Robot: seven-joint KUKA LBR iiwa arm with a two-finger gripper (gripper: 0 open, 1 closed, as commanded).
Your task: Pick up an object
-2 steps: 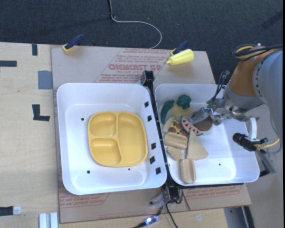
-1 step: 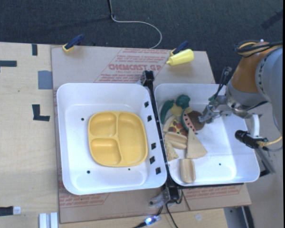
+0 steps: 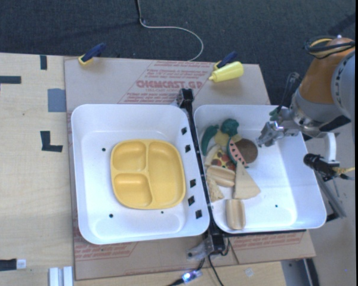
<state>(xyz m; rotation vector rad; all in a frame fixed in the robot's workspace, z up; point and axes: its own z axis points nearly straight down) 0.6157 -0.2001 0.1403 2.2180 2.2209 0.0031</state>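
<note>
Toy food pile (image 3: 230, 171) in right bin (image 3: 289, 210): looks small, light, hard, maybe slippery. Gripper (image 3: 267, 134) near pile; jaws' state cannot tell. Grab watermelon slice (image 3: 237, 151) across thin sides.

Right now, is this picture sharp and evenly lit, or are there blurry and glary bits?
In the camera view the light is soft and even: the yellow plate and left bin show faint shadows, no harsh glare. The toy food pile looks slightly soft and blocky. The gripper is small and too blurred to make out detail.
</note>
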